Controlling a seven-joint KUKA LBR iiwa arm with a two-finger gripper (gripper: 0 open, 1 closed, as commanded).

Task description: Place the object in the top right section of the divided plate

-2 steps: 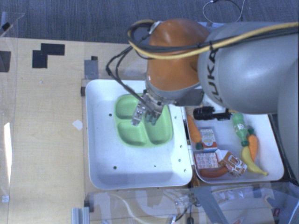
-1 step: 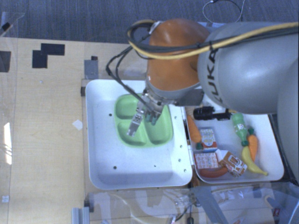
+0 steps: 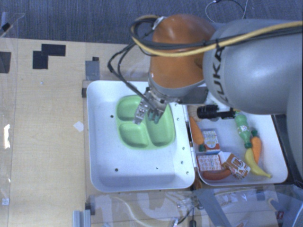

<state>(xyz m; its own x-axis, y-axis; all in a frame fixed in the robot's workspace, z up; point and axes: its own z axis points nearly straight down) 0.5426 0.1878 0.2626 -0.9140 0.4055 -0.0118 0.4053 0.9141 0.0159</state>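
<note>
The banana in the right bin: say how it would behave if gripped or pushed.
The banana looks like a smooth toy, so probably light and somewhat slippery. Its curved shape suggests it would pivot or rock rather than slide straight. It lies against the carrot near the bin wall, so a push would likely jostle both.

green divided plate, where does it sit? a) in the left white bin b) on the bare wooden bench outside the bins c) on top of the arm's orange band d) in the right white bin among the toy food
a, the green divided plate lies inside the left white bin, under the pincer, while the toy food such as the banana sits in the right white bin.
</note>
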